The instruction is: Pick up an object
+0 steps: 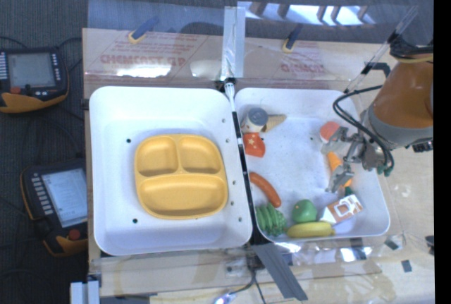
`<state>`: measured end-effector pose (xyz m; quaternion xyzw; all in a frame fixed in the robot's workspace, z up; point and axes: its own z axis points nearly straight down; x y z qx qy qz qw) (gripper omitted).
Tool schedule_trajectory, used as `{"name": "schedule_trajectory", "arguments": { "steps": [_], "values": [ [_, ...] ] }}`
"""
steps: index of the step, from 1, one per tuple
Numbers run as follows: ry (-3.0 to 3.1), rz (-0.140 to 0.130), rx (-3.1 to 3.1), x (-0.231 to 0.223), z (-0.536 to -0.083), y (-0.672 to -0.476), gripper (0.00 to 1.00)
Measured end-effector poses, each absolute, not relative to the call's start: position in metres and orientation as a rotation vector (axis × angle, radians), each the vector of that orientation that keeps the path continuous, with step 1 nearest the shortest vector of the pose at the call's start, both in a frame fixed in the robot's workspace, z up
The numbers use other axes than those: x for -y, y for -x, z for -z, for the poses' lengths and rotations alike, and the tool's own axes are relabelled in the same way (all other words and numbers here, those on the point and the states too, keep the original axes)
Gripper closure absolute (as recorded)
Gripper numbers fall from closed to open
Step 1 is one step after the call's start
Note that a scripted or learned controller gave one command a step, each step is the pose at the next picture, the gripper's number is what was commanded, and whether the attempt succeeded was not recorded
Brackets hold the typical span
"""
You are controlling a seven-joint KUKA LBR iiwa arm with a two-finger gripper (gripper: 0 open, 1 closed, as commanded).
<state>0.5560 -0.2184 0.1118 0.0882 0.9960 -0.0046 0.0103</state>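
Two white bins sit side by side: the left bin (106, 154) holds one yellow divided plate (181, 175), with bare floor all round it. The right bin (296, 101) holds about nine small toys, mostly along its near and left edges, its far middle open. The gripper (343, 172) hangs at the right side, fingers spread around one orange carrot (334, 160).

Bench with two white bins set side by side

The bench (106, 56) is covered by a pale board with faded red lettering, on which the left bin (113, 175) and the right bin (370, 214) are placed, their inner rims touching; two clips, one (143, 29) at the back left and another (292, 39) at the back right, are seen on the board
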Motion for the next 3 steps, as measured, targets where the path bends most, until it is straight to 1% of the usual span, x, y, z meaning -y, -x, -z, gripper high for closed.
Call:
{"name": "schedule_trajectory", "arguments": {
  "steps": [1,2,3],
  "values": [
    [-0.389,0.007,-3.107,0.204,-0.091,-0.556,0.00],
    [-0.386,0.013,-3.100,0.204,-0.102,-0.558,1.00],
    [-0.987,0.003,-2.978,0.193,-0.273,-0.553,1.00]
  ]
}}
